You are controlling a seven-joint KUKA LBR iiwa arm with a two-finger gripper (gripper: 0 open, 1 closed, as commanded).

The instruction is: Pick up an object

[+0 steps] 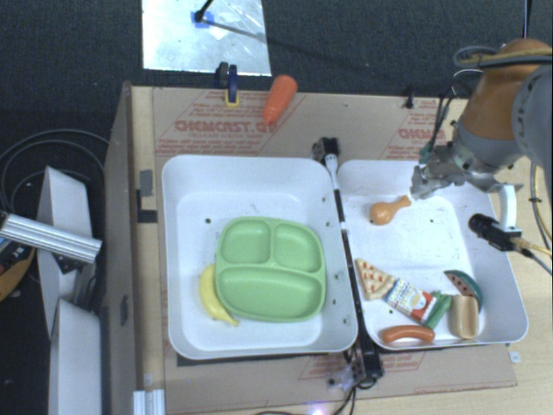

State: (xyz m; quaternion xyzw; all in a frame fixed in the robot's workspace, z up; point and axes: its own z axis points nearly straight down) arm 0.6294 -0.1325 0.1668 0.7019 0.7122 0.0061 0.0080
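Upper right of frame: gripper (427, 182), finger state indeterminate; toy drumstick (389, 209) just lower-left, long axis pointing toward it.

Grey arm (510, 102) with orange band reaching in from the right edge, wrist bent downward and leftward, gripper (425, 182) low at the upper part of the frame's right half, tip pointing down-left

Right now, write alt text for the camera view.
A grey robot arm's gripper hovers near a toy drumstick in the right bin, above other toy food. The left bin holds a green divided plate and a banana.
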